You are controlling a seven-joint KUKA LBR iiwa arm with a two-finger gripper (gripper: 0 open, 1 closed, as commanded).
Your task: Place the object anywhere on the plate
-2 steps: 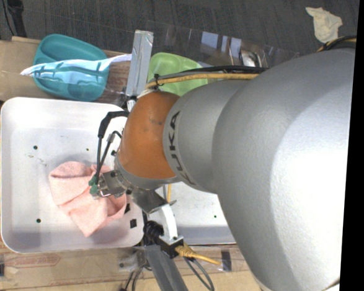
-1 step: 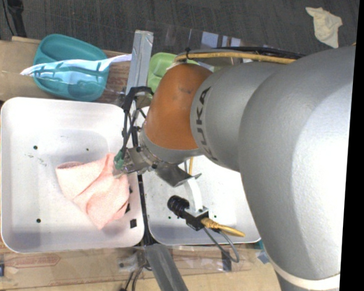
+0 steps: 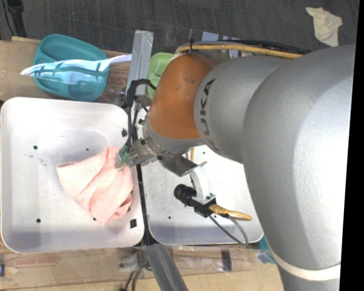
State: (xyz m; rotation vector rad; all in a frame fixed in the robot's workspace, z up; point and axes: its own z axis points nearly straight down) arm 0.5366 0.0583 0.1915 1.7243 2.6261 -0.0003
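Note:
A pink cloth (image 3: 98, 186) lies crumpled in the left white bin (image 3: 25, 162), toward its right side. My gripper (image 3: 126, 158) is low over the wall between the two bins, at the cloth's upper right corner and touching or nearly touching it. The arm's orange band and grey wrist hide most of the gripper. A teal dish (image 3: 66, 71) with a white and teal utensil lying across it rests on the bench behind the left bin.
The right white bin (image 3: 182, 232) sits mostly under the arm. A green object (image 3: 159, 65) peeks out behind the arm at the back. A grey metal strip (image 3: 140, 52) stands upright between the bins at the rear.

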